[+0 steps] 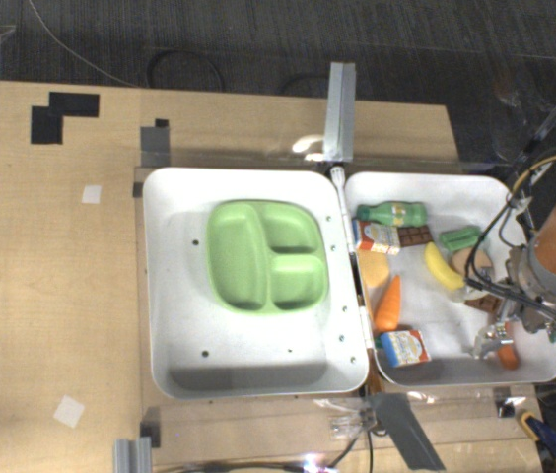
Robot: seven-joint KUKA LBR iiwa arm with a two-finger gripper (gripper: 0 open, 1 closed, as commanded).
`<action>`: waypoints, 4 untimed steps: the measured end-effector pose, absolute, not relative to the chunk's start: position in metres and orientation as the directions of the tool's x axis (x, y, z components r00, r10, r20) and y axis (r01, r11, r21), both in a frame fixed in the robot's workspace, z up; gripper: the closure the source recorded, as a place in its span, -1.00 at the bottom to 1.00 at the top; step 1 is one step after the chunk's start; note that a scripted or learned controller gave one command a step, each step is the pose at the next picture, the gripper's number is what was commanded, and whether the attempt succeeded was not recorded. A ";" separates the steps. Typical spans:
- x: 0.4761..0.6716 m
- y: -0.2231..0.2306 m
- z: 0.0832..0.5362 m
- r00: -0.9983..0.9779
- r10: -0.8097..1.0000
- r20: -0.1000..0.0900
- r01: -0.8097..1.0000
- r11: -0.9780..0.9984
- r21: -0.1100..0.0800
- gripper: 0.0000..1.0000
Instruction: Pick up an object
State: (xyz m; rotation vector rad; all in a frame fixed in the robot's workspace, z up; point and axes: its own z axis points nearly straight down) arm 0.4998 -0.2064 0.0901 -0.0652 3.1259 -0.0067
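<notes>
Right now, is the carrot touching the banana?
Apart. The camera view shows bare white bin floor between the carrot and the banana; the carrot lies nearer the divider of the right bin.

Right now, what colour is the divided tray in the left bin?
Light green; the tray shows plainly in the camera view.

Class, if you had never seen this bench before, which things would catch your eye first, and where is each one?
First the green divided plate, alone in the left bin. Next the heap of toy food in the right bin, with a carrot and a banana. The gripper is down at that bin's right end.
</notes>
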 end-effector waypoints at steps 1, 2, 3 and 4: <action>0.556 -0.115 0.090 -0.994 -0.111 -0.019 -0.111 0.994 -0.001 -1.00; 0.618 -0.138 0.089 -0.996 0.092 -0.014 0.092 0.996 0.000 -1.00; 0.554 -0.087 0.090 -0.926 0.378 -0.014 0.378 0.926 0.005 -1.00; 0.531 -0.095 0.091 -0.794 0.608 -0.018 0.608 0.794 0.012 -1.00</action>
